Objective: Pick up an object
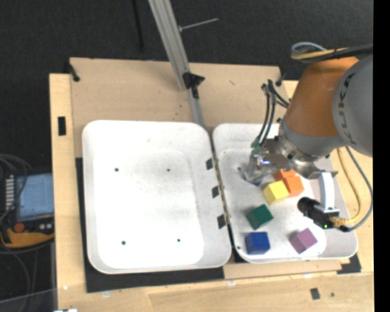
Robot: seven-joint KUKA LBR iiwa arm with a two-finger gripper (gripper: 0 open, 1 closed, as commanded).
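In the right bin (234,142) lie several small blocks: an orange one (290,181), a yellow one (275,192), a green one (259,216), a blue one (257,242) and a purple one (303,239). My gripper (257,168) hangs low over the bin's upper middle, just left of the orange and yellow blocks. The wrist and orange band hide most of it from above. I see nothing held between its fingers.
The left bin (146,194) sits beside the right one, with clips along the shared edge. A grey metal pole (172,41) slants down from the top to the bins' back edge. Cables loop at the arm's right side. A blue device (32,197) lies off the bench at left.
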